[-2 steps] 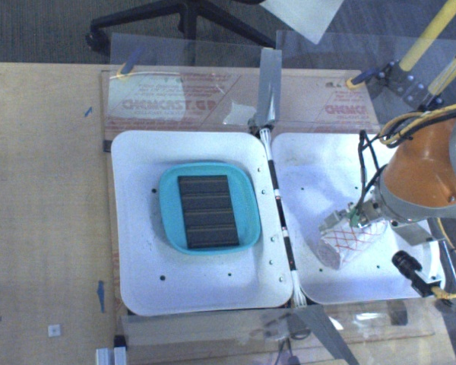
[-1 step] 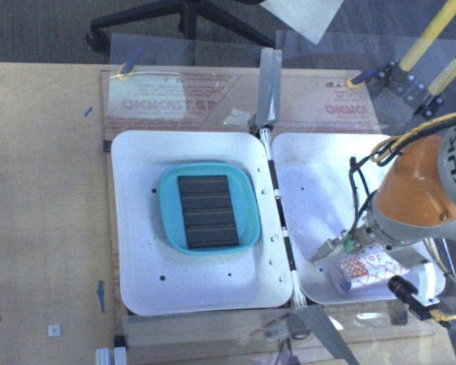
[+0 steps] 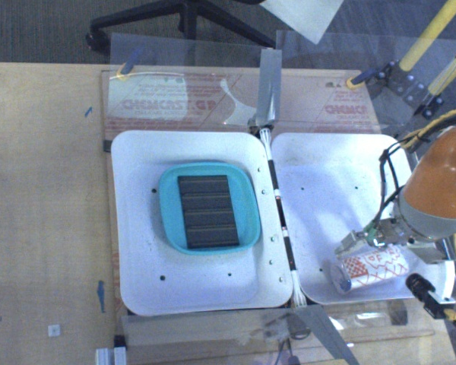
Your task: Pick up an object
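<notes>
Down low in the right bin sat my claw, close to that bin's near edge, and whether it was wide, narrow or clamped on anything I could not tell, because my own wrist blocked the working end from the camera. What did show was a small grey metal part poking out leftward from under the wrist, with a spot of green just behind it. Right beneath that, touching or very nearly touching, lay a can on its side, white with a red pattern, its dull metal end turned toward the left and its body running off to the right under my arm. It rested on the bin floor near the front right corner, so it was down, not lifted. Above the claw my orange band bulged large at the right of the view, with a black cable looping up over the bin beside it. Moving outward, the rest of the right bin's white floor lay bare around the can. Across the divider, the left bin carried a teal tray near its middle, and a dark ribbed block sat inside that tray, well apart from me. Both bins stood on a wooden bench, with an office chair's black base beyond the far edge.
</notes>
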`<act>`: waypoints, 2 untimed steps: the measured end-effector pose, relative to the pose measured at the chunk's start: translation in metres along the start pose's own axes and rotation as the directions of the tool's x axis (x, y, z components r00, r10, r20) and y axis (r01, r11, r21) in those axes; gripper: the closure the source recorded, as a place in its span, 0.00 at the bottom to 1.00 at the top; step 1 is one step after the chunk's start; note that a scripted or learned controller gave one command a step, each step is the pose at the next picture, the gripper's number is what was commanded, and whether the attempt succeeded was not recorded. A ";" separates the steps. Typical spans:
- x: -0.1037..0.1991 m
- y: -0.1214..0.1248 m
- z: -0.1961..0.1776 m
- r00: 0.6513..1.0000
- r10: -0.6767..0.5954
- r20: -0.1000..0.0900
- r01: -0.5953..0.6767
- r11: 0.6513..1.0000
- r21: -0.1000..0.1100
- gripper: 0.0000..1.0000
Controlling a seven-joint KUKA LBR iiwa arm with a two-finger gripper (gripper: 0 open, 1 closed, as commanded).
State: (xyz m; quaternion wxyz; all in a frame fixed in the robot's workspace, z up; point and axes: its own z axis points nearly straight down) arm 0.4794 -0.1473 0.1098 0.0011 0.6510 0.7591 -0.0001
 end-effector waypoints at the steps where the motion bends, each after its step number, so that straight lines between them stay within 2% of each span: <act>1: -0.027 -0.002 0.022 0.997 0.076 -0.002 -0.076 0.997 -0.003 0.00; 2: -0.014 -0.001 0.014 0.833 0.553 0.000 -0.553 0.833 -0.001 0.00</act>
